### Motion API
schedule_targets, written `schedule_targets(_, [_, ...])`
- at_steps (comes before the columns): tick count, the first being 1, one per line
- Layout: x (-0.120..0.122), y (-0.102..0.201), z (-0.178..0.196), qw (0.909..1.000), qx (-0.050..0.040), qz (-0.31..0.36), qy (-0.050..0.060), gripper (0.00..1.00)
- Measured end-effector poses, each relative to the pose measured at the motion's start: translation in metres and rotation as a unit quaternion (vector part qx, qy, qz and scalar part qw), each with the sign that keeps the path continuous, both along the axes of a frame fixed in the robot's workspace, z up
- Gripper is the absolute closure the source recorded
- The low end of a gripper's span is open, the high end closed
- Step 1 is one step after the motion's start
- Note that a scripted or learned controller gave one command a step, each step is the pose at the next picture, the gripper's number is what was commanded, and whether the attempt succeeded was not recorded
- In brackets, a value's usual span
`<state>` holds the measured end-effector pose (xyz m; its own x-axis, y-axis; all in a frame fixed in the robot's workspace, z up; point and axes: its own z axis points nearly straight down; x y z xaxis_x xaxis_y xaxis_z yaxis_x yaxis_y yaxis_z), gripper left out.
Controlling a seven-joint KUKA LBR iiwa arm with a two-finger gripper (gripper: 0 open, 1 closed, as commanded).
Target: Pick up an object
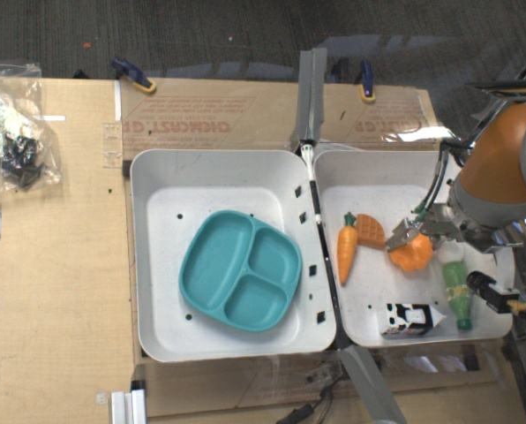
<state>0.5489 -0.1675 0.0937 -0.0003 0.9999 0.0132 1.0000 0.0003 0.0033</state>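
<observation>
Nearest me lay a black-and-white carton point(410, 319); beyond it my tool point(404, 238) reached the round orange plastic fruit point(413, 253), grip unclear; lifting looked next.

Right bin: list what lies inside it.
The right bin holds a carrot, a waffle piece, an orange, a green bottle and a black-and-white carton. The arm hides its right edge.

Teal divided plate point(241, 270) lies in left bin point(157, 170). Clear plastic bag point(14, 131) of small parts on bench, far left. Two blue clamps point(133, 74) grip the cardboard sheet point(210, 113).
</observation>
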Motion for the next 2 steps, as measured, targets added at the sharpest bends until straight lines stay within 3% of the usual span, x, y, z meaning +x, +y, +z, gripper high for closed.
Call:
schedule_targets(1, [0.002,0.003,0.010,1.0000,0.0022,0.001,-0.001,1.00])
schedule_targets(2, [-0.004,0.074,0.107,0.9992,-0.0071,-0.039,0.002,1.00])
